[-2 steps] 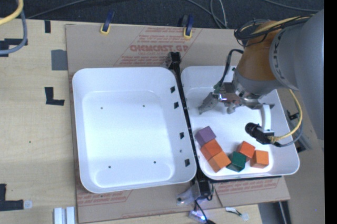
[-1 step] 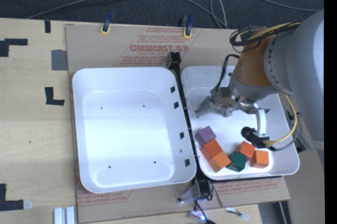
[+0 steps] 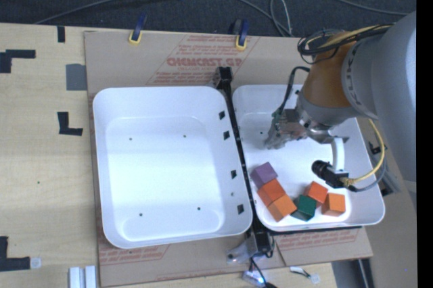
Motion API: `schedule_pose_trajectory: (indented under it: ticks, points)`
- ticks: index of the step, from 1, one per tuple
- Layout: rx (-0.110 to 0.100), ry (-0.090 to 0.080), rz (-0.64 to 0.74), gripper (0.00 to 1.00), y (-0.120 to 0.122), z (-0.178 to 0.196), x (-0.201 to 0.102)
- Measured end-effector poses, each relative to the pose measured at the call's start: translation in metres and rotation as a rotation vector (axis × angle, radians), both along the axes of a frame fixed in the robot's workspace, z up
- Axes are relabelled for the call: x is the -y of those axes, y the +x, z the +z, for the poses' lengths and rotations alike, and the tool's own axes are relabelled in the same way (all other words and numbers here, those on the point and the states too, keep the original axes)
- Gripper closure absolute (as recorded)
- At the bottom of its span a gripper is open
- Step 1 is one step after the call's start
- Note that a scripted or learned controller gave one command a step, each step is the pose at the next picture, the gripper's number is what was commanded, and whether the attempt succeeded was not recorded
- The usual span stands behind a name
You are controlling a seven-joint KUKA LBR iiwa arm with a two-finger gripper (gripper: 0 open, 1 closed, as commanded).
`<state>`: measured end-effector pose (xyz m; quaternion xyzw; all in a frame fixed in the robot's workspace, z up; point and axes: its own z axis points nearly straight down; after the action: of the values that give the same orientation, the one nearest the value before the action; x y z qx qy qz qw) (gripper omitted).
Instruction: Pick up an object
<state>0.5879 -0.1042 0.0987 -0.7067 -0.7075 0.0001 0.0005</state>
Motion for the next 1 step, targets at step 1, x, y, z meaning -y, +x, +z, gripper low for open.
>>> schedule_pose_trajectory:
  ticks: [1]
  points:
    - [0.004, -0.001, -0.001, 1.00, 0.0029, 0.0512, 0.0099]
